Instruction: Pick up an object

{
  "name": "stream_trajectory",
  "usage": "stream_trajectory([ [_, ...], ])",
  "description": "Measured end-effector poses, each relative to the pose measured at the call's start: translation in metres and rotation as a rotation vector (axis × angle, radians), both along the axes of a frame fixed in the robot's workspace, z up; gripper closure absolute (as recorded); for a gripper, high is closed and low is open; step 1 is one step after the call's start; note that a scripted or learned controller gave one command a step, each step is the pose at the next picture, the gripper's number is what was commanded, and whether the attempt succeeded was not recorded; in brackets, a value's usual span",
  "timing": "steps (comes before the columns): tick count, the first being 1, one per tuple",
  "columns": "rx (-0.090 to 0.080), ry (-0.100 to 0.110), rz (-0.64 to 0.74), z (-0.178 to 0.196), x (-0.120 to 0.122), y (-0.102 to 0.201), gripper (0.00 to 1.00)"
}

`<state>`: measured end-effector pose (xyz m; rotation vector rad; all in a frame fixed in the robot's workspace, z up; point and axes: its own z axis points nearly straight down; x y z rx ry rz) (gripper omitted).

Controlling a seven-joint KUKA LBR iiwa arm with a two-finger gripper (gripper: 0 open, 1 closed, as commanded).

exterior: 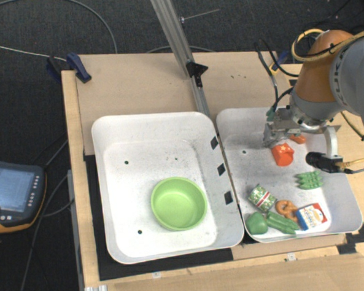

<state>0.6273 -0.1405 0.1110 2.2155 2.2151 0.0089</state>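
Over on the right bin, from where I'm standing, the gripper is parked low at the back end, right above a small orange block that sits just below it on the bin floor. Honestly can't tell if the block is actually between the fingers or just touching them from underneath, and I can't tell whether they're apart or closed either, since the wrist hides that bit. My guess is we're at the grab step: the arm is down at the object, and it either has it or is about to try. Next move would need a firm close on the block and a straight lift, and only then you'd know if it worked. Everything else is piled near the front of that bin: a green leafy piece, a little can, a pretzel, a red and white carton and a green pepper. The left bin has a green bowl sitting in it, well apart from the action.
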Motion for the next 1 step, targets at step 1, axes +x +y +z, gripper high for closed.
stream_trajectory([
  [1,0.002,0.006,0.001,0.0444,0.0008,0.0059,1.0],
])
